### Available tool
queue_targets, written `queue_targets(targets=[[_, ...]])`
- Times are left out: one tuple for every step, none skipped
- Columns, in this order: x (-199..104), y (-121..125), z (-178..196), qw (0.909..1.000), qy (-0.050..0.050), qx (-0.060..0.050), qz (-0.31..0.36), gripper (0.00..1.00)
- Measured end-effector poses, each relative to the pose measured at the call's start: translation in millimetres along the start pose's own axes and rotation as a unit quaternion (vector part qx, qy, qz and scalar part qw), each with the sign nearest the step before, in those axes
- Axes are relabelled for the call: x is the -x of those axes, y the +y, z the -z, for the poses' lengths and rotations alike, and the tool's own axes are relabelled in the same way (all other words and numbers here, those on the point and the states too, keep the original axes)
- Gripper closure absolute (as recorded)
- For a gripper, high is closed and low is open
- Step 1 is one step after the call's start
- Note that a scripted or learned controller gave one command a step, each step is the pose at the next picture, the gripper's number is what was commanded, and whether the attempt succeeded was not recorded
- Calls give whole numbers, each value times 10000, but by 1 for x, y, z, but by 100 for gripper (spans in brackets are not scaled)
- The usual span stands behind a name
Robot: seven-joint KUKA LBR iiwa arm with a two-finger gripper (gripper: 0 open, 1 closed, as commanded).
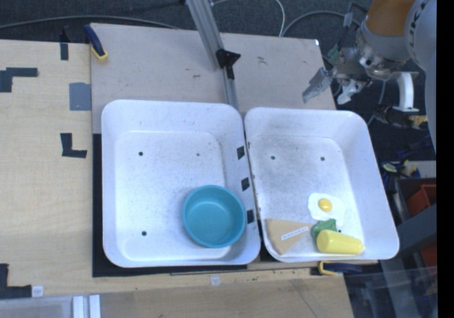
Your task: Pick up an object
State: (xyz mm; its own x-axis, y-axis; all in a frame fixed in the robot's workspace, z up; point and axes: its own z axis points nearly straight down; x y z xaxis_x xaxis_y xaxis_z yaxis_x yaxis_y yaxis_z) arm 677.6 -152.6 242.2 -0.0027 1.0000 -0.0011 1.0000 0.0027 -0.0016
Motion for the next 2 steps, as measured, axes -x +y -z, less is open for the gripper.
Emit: queue_targets(targets=[[0, 0, 0, 10000, -3, -1, -2, 0], [-6, -4, -64, 10000, 5, -29, 1, 0]])
